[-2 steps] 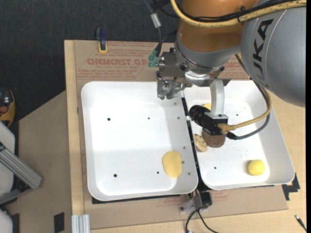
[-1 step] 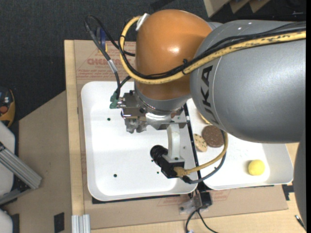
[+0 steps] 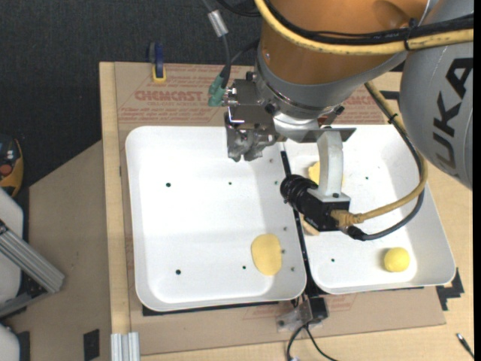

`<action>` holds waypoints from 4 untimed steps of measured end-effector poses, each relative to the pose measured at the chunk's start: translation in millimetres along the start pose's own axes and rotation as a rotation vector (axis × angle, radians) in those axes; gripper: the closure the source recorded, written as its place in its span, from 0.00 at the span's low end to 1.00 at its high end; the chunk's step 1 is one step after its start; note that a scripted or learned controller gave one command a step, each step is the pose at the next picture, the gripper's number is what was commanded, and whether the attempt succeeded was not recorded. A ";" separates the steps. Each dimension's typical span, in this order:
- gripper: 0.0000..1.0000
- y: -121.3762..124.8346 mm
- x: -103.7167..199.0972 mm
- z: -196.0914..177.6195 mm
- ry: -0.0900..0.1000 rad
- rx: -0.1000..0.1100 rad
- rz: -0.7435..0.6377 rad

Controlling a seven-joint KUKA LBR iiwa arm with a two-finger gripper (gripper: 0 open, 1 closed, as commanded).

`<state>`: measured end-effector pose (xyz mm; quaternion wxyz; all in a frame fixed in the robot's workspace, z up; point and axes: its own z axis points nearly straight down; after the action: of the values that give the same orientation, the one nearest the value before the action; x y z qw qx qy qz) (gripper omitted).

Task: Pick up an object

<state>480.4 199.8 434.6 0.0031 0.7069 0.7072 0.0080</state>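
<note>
Bright, even overhead light; glare on the orange band, soft shadows on the white bins; the near arm looks blurred.

Robot lab — white bins, cardboard-topped bench

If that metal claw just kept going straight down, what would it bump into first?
Most likely the bare white floor of the left bin, near its back right corner. The gripper hangs above it; height is hard to judge.
</note>
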 end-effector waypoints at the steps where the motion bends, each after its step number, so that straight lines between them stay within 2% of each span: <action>1: 1.00 21.5 25.1 103.9 -0.011 0.026 0.000; 2: 1.00 22.2 24.8 87.2 -0.006 0.015 0.000; 3: 1.00 31.6 24.9 -110.7 0.002 -0.004 -0.001; 4: 1.00 75.4 23.0 77.7 -0.015 0.032 0.003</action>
<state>557.0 223.4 358.2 -0.0029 0.7081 0.7060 -0.0085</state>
